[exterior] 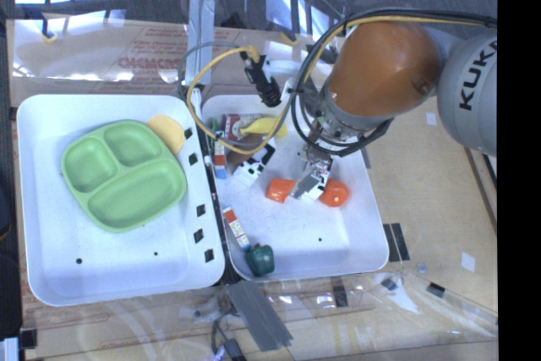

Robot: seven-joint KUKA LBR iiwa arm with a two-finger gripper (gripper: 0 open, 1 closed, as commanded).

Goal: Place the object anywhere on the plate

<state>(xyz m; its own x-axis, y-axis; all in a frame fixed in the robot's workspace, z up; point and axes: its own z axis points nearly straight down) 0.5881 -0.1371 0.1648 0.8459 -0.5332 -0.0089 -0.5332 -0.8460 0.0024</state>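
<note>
1. The green three-compartment plate [124,174] lies in the left bin [42,266], with a yellow rounded piece [169,132] touching its upper right rim. A careless drop at that corner could land on this piece and roll off.
2. A divider wall between the bins must be crossed; a low carry could knock the load loose there.
3. A green and red toy [259,259] sits at the right bin's [363,241] lower left corner, well apart from the arm.
4. Packets and a yellow banana-like item [262,128] crowd the bin's top, near the gripper's path.
5. The gripper [313,182] is down between an orange block [280,190] and an orange rounded piece [335,195], the likely task object. I cannot tell the finger spread. Sitting so close to both, it could nudge one aside or pinch both.
</note>
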